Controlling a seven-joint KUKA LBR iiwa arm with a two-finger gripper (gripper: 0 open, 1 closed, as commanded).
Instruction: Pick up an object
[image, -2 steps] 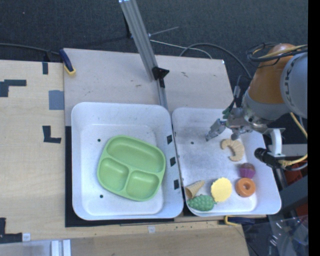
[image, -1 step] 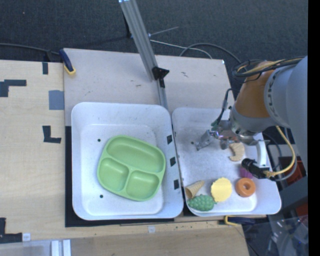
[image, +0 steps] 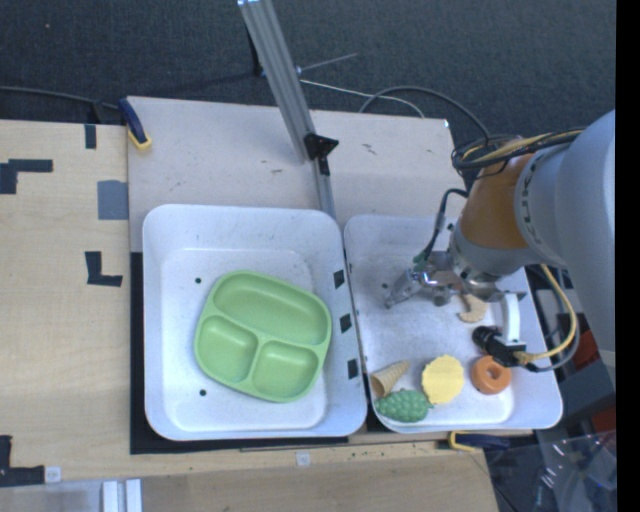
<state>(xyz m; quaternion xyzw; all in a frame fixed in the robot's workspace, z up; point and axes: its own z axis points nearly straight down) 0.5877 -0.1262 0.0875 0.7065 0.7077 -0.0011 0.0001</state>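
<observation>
Two white bins sit on a pale bench (image: 230, 150) over dark carpet (image: 450, 50); the left bin (image: 160, 300) holds a green tray (image: 262, 336). In the right bin (image: 400, 250), the gripper (image: 405, 290) hangs with fingers apart, gripping nothing, well apart from the yellow toy (image: 442, 379) near the front wall.

We can't tell whether the gripper (image: 405, 290) fingers are apart or closed, too small and dark against the right bin (image: 372, 245), and the wrist covers pt of the bin's right side. A tan object (image: 471, 311) pokes out from under the wrist w/ most of it hidden, so we can't say what it is. The arm (image: 560, 200) is cut off by the right edge.
</observation>
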